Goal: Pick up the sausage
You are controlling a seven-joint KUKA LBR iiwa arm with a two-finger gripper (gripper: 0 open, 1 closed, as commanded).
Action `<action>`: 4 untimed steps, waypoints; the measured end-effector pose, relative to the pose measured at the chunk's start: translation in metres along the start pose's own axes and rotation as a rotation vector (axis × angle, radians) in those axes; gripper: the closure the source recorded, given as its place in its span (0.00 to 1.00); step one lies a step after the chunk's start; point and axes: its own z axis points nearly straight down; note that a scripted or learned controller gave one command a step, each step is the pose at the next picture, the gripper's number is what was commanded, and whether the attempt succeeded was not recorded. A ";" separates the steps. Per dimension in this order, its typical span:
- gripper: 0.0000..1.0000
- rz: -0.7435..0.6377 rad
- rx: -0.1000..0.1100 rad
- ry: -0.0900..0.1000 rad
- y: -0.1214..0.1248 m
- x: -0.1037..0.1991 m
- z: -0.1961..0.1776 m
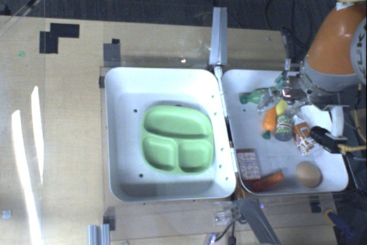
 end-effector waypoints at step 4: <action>0.00 0.558 0.000 -0.002 -0.081 -0.077 0.019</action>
